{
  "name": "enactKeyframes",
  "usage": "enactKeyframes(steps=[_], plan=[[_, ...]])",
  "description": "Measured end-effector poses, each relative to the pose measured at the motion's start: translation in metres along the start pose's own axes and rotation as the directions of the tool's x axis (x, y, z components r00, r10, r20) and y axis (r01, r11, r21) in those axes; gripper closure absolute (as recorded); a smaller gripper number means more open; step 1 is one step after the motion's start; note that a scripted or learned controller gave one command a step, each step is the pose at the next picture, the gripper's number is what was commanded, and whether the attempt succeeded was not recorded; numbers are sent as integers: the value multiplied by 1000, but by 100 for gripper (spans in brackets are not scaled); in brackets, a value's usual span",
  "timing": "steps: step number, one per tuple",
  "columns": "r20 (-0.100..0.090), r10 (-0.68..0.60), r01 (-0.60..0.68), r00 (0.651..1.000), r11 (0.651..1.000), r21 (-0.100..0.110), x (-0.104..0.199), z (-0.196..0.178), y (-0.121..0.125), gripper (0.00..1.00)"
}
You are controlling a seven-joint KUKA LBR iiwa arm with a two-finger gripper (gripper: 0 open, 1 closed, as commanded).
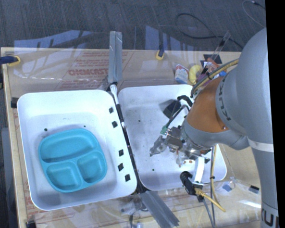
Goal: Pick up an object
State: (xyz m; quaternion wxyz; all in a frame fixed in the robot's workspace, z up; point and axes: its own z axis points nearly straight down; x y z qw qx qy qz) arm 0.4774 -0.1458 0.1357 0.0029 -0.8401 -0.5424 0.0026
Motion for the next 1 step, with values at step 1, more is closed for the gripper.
enactKeyframes(steps=[1], plan=[[6,-20,20,1000,1000,-14,35,43,-16,0]])
